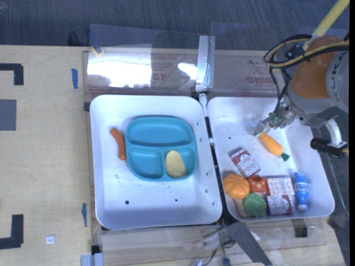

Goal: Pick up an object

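At the near rim of the right bin [327,206], a cluster of toy goods: green vegetable [255,204], orange pumpkin [237,186], red-and-white box [279,194] and blue bottle [300,191], packed touching or nearly so.

Just beyond the pumpkin: a small red-and-white carton [244,162], lying apart from the cluster.

Beyond the carton, toward the bin's middle: toy carrot [272,145], lying flat, long axis slanting from its orange end at far-left to its green tip at near-right. It is the item closest to the gripper [270,123].

Just beyond the carrot's orange end: the gripper, low over the bin floor; whether it is parted or closed cannot be told, and nothing shows held in it. Judged: the carrot lies just nearward of it, a short shift away.

Left of the right bin: left bin [105,204], holding a blue divided tray [158,134] with a yellow lemon-like piece [176,163] in one compartment, and an orange sausage [118,143] beside the tray.
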Tool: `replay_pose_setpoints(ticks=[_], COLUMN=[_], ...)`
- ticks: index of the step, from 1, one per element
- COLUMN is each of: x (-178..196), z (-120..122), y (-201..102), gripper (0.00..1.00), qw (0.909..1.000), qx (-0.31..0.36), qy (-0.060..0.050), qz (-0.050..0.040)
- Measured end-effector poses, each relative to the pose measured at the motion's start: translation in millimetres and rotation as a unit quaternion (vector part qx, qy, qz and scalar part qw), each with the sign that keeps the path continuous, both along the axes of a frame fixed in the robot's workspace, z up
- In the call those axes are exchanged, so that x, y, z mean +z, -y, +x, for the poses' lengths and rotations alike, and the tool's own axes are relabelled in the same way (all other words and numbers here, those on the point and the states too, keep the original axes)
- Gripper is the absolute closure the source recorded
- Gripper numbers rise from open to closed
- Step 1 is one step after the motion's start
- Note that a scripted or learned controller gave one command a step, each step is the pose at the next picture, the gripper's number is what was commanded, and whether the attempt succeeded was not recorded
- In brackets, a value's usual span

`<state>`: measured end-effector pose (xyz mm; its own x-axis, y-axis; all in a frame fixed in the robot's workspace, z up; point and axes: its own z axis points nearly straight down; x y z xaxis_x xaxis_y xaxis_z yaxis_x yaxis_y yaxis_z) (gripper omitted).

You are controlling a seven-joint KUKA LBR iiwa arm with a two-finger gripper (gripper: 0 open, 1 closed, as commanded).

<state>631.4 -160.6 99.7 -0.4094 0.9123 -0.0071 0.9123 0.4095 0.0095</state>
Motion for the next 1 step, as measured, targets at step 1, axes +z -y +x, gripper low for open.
replay_pose_setpoints(ticks=[1], x=[96.2], z=[23.7], y=[-69.2], gripper=[1.00], qw=[0.9972], qx=[-0.075], qy=[0.000], qz=[0.0025])
